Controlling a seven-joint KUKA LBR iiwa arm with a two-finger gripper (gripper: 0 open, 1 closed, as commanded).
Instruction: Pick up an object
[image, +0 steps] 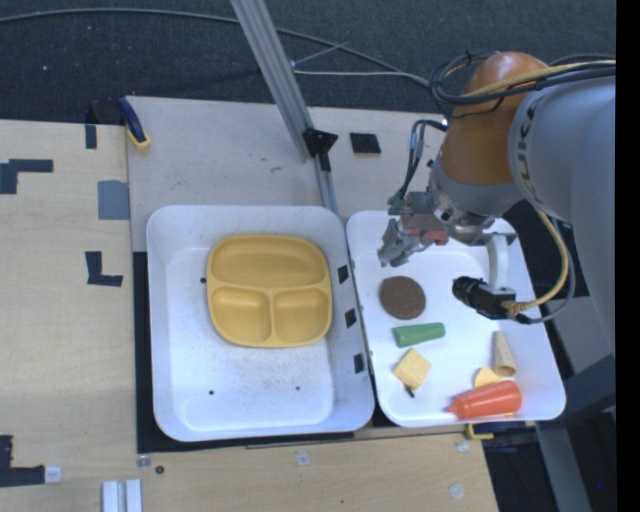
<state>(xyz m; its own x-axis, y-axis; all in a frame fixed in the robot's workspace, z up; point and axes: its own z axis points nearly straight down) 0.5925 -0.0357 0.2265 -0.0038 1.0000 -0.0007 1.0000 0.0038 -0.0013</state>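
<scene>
In the right bin (540, 375) lie a brown round patty (402, 296), a green cylinder (418, 333), a yellow cheese wedge (411, 369), an orange carrot (486, 400), a tan cone (503, 353) and a small yellow piece (486, 377). My gripper (398, 250) hangs over the bin's upper left part, just above the patty. Nothing shows between its fingers, which seem slightly apart. The grey arm with its orange band comes in from the upper right.
A yellow divided plate (270, 289) rests in the left bin (170, 330). A metal pole (285, 80) slants up from between the bins. A black cable connector (480, 295) hangs over the right bin's middle.
</scene>
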